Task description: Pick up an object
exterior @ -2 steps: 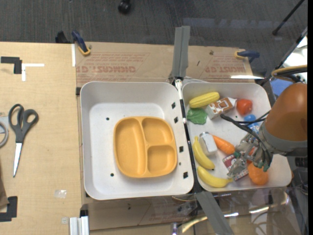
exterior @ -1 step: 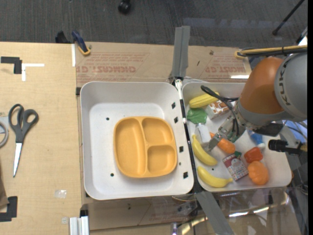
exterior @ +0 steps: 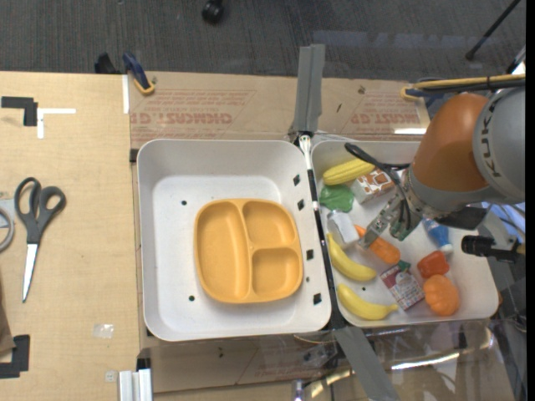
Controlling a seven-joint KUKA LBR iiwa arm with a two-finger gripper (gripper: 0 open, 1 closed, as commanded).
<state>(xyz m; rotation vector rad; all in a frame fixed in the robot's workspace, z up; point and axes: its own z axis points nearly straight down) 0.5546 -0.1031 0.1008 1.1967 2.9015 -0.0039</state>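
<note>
Arm: I see the grey arm (exterior: 468, 153) with its orange band reaching in from the right, over the right bin (exterior: 483, 307).
Gripper: my gripper (exterior: 386, 226) is low among the toys in the right bin, just above a small orange piece (exterior: 384, 250).
Jaws: I cannot tell whether they are spread or closed; the wrist covers much of them.
Objects: the right bin holds two bananas (exterior: 349, 263) and (exterior: 364, 304), a corn cob (exterior: 348, 172), a green piece (exterior: 336, 197), a small pumpkin (exterior: 441, 295), a red-orange piece (exterior: 433, 264) and a printed packet (exterior: 404, 286).
Left bin: I see a yellow divided plate (exterior: 248, 249) lying flat in the left bin (exterior: 163, 224).
Bench: scissors (exterior: 35, 215) lie well to the left of both bins.
</note>
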